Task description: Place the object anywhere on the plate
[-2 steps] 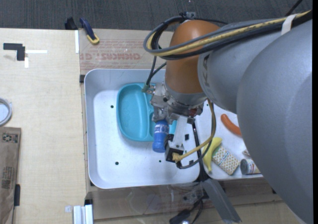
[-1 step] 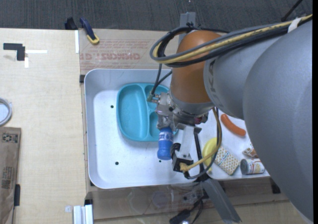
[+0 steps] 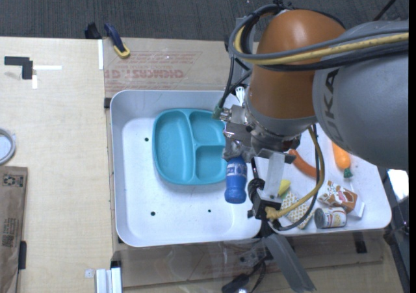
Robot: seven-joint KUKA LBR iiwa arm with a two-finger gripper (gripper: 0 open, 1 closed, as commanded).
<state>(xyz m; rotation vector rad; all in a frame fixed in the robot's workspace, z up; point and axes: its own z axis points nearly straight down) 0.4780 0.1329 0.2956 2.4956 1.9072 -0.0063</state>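
Arm over junction of the two white bins. Left bin [image 3: 130, 175] contains blue divided plate [image 3: 188, 147]. Blue bottle [image 3: 236, 181] hangs below gripper [image 3: 235, 155], at plate's right edge; grip itself obscured. Right bin [image 3: 374, 210] contains carrot [image 3: 340, 155], small can [image 3: 328, 219], other items partly hidden by arm.

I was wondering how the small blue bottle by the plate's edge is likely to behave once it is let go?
The blue bottle looks rounded and rigid, so it would probably roll if laid down. It hangs at the lip of the blue plate, so it may tip off the raised rim. It seems small and light.
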